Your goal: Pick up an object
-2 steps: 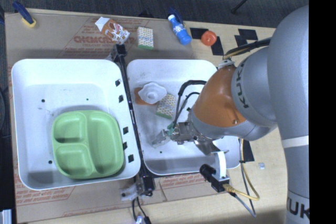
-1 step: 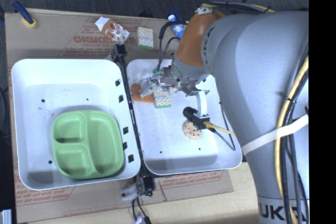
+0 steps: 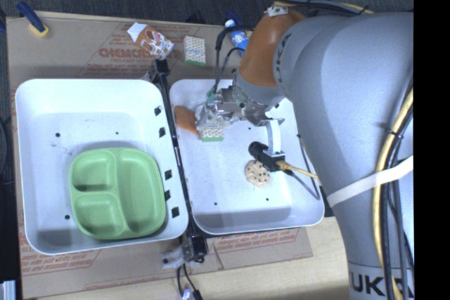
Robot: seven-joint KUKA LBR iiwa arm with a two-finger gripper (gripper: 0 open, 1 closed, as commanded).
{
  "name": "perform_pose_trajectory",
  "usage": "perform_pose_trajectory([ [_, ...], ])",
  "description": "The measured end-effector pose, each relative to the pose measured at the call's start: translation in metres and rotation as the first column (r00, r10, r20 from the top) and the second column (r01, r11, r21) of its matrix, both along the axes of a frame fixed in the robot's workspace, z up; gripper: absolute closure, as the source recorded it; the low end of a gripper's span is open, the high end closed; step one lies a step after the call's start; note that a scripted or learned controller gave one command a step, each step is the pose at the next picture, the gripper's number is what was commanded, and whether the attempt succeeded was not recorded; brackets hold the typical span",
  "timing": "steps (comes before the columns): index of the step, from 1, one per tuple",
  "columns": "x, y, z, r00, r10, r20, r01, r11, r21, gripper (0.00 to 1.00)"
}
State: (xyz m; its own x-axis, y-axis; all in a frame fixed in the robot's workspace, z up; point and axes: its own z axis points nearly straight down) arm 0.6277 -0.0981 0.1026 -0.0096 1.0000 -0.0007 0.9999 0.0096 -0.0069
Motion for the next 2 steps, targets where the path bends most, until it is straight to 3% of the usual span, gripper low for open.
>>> perform_pose_trajectory([
  [1, -0.0156, 0.0965, 0.0903, 1.000, -0.002, 0.008, 0.002, 1.000, 0.003, 1.00],
  [2, -0.0162, 0.0955, 0.0991, 1.000, 0.003, 0.004, -0.003, 1.000, 0.002, 1.00],
])
